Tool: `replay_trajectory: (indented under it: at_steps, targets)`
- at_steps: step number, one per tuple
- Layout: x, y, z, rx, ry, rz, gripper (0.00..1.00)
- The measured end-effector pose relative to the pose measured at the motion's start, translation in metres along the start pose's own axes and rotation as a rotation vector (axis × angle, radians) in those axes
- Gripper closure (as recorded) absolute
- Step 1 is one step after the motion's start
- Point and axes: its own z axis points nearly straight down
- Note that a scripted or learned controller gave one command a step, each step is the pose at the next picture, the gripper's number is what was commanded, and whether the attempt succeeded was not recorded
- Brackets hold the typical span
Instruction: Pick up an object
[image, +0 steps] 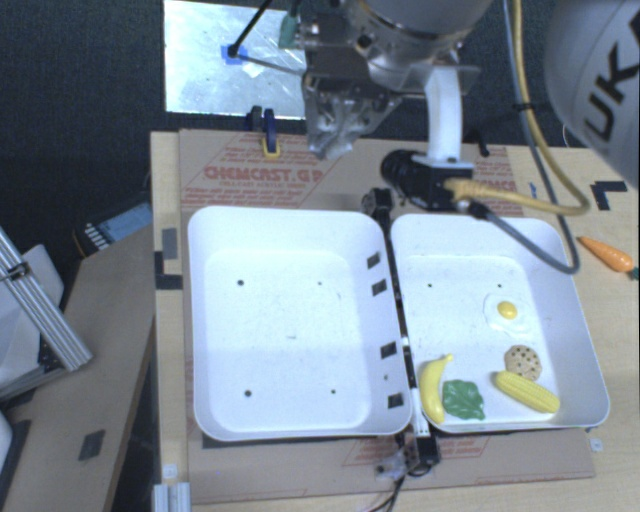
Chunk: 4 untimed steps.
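Camera view, from above at a slant. Raised over the far edge of the bench (250, 172), beyond the left bin (290, 225) and near its seam with the right bin (470, 245): gripper (335, 125), blurred; open or closed, cannot tell, and nothing visible in it. Clustered in the near part of the right bin: the candidate objects, namely banana (432, 388), green leafy piece (464, 400) touching it on the right, corn cob (527, 392), cookie (522, 360) just beyond the corn, fried egg (506, 311) farther still. All well apart from the gripper. Likely risks, by judgement: closing on two things at once where banana and leafy piece touch; skidding off the flat egg or cookie, too low for a firm pinch; striking the near wall or the seam when reaching for the banana, close against both; rolling the corn aside on contact. Hard to make out: the gripper's outline, smeared. Cut off by the upper frame edge: most of the arm (420, 30). Outside the bins at the right: an orange carrot-like piece (610, 254), partly cropped.
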Motion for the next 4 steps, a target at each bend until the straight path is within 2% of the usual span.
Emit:
replay_trajectory:
  at_steps: [1, 2, 3, 4]
  targets:
    - [0.000, 0.000, 0.000, 0.001, 0.000, 0.000, 0.00]
    - [-0.001, -0.024, 0.012, 0.006, -0.003, 0.002, 0.00]
    - [-0.001, -0.023, 0.000, 0.001, -0.001, 0.001, 1.00]
    - [0.001, 0.057, 0.074, 0.006, -0.006, 0.008, 1.00]
